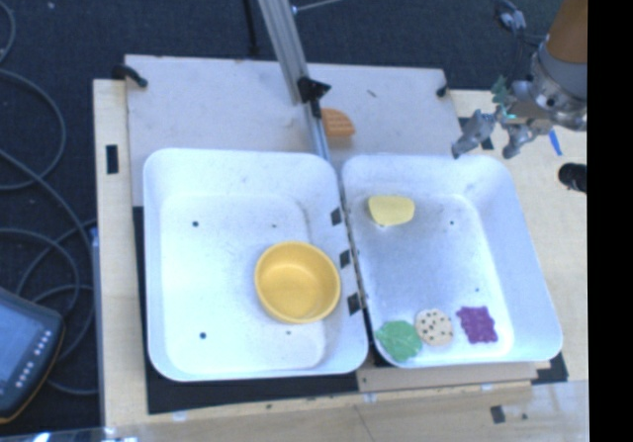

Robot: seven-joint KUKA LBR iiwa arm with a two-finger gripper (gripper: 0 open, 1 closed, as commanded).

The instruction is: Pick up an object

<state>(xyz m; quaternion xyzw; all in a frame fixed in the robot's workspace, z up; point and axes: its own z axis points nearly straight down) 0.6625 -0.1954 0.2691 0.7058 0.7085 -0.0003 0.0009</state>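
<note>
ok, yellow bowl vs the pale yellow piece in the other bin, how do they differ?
The yellow bowl is a deeper, golden yellow; the pale yellow piece is lighter. The bowl is clearly larger and hollow, opening upward; the piece looks flat and lies on the floor of its bin. The bowl sits in the left bin, the piece in the right bin near its far end. Both are yellow, roundish, and lie apart from the gripper.

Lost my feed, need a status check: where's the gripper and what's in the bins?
Gripper open, holding nothing, above right bin's far right corner. Yellow piece, green piece, cookie, purple piece there. Yellow bowl in left bin. Nothing blocking.
</note>
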